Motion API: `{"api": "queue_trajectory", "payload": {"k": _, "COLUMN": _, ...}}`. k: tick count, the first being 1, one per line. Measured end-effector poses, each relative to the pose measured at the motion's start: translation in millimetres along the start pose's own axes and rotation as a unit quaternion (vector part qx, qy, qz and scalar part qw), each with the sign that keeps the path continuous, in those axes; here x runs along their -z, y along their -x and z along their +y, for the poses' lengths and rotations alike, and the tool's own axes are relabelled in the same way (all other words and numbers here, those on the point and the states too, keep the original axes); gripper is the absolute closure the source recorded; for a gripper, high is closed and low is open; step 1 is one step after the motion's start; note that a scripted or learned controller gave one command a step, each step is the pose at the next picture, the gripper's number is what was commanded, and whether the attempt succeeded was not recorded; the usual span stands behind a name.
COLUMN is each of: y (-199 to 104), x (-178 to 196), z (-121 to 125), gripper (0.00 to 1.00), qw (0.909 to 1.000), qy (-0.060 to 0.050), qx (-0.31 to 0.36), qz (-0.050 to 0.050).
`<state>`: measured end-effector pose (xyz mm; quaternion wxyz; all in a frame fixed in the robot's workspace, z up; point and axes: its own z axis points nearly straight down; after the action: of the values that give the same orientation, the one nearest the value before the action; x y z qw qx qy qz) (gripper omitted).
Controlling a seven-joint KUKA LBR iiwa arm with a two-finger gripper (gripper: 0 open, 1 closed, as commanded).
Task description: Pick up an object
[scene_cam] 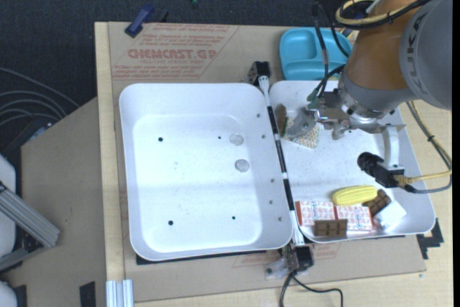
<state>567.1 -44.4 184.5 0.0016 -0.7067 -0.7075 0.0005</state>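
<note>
Two bins, arm low over the right one

Two white bins side by side on the counter (180, 54). Left bin (144, 111): two small round discs (239, 152) near its right wall, little else. Right bin (413, 154): arm (388, 47) reaching in from the right, orange band above the wrist, gripper (316, 117) low over the bin's upper left part. Fingers: cannot tell whether wide or narrow, hidden by the wrist and cabling. Just left of the gripper, a speckled tan piece (302, 130) and a dark brown item (281, 118) close to the bin's left wall; touching the gripper or not, unclear. Toward the near edge: yellow corn (356, 195), a red-and-white packet (323, 212), a brown chocolate bar (331, 228), a white card (392, 216). Beyond the right bin, a blue tray (302, 54).
</note>
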Motion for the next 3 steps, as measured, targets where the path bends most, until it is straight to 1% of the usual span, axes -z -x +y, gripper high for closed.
{"api": "queue_trajectory", "payload": {"k": 1, "y": 0, "x": 10, "z": 0, "gripper": 1.0, "qw": 1.0, "qy": 0.0, "qx": 0.0, "qz": 0.0}}
{"api": "queue_trajectory", "payload": {"k": 2, "y": 73, "x": 24, "z": -18, "gripper": 1.0, "qw": 1.0, "qy": 0.002, "qx": -0.001, "qz": -0.001}}
{"api": "queue_trajectory", "payload": {"k": 3, "y": -3, "x": 41, "z": -80, "gripper": 1.0, "qw": 1.0, "qy": 0.0, "qx": 0.0, "qz": 0.0}}
